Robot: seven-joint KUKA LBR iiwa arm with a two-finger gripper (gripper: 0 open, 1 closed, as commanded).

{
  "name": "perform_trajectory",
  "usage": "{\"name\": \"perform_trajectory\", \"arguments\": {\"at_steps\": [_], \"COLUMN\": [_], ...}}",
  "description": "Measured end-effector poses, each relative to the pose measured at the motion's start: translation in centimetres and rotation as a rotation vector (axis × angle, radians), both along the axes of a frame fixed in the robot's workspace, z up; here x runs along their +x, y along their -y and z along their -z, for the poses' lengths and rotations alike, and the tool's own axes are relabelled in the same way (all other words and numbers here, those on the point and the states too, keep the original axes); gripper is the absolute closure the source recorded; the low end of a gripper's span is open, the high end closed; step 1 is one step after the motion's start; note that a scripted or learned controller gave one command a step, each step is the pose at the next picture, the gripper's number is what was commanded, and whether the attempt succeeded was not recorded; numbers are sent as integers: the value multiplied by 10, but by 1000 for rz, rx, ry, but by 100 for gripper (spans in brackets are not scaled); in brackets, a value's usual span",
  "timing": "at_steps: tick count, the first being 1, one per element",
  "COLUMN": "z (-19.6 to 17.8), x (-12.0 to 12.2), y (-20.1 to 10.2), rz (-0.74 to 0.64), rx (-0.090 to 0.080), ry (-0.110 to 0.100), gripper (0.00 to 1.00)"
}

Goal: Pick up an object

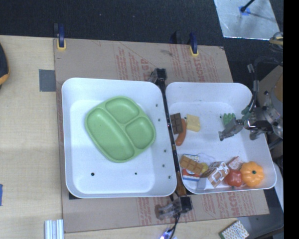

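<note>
A robot lab bench: two white bins (70, 133) sit on cardboard (114, 59) clamped to a wooden table (20, 148), with dark carpet beyond the cardboard's far edge.

I see open floor in the right bin (209, 91) above the cheese (193, 123) | packets (209, 172), tomato (233, 179) and pumpkin (252, 174) crowd below it | gripper (228, 132) right of it | left bin's plate (120, 128) blocks its middle.

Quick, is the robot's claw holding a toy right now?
Gripper: over the right bin, beside the small green toy; whether it grips anything cannot be told.
</note>
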State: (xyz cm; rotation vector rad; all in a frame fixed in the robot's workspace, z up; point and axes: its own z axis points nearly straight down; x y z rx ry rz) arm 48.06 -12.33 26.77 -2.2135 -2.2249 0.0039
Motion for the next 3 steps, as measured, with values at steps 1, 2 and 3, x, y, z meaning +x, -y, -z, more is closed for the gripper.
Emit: {"name": "perform_trajectory", "arguments": {"at_steps": [1, 2, 3], "z": [153, 176, 165], "x": [50, -6, -5], "y": [-16, 40, 39], "rz": [-5, 4, -3], "rx": [1, 1, 1], "ry": [-3, 1, 0], "gripper": [0, 0, 100]}}
